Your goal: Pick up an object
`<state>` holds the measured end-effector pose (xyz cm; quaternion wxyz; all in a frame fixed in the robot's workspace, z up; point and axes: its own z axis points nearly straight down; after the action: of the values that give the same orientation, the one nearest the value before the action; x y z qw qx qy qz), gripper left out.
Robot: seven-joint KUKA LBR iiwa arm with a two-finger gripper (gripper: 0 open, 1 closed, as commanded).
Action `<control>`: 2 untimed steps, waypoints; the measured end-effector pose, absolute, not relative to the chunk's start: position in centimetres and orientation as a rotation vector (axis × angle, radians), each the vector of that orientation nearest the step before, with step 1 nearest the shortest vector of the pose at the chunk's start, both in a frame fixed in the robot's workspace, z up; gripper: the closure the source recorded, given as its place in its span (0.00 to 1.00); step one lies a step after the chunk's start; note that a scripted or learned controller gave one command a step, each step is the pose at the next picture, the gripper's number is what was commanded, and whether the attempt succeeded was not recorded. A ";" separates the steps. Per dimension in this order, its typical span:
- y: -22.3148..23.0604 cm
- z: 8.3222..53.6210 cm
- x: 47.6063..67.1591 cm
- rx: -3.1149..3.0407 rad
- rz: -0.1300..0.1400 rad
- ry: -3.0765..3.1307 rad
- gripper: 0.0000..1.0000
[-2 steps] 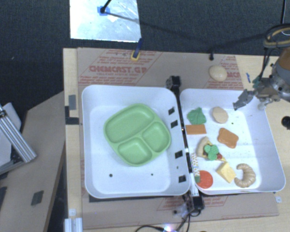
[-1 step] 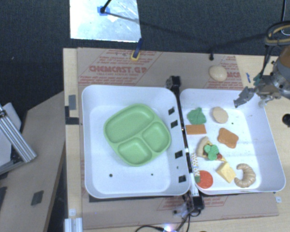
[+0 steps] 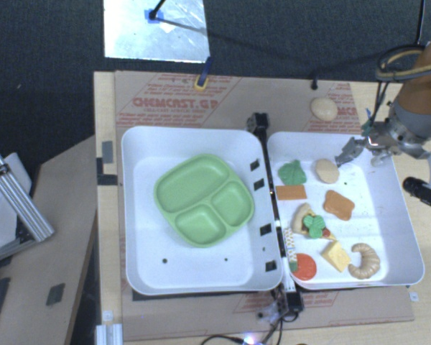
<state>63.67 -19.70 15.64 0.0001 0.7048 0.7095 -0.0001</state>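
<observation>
The green divided plate looks like smooth matt plastic, and the two white bins look like smooth plastic too. A crinkled foil sheet shines above dark, rough carpet.

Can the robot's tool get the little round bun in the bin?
Probably yes. The tool hangs just beside the bun, and nothing lies on top of it or between them.
</observation>
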 end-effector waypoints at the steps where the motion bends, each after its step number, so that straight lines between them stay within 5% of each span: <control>1: -20.1 11.1 64.4 2.213 -0.001 2.229 0.00; 2: -20.1 8.7 64.6 2.210 0.004 2.227 0.00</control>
<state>64.62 -20.12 8.73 0.0019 0.7044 0.7098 0.0012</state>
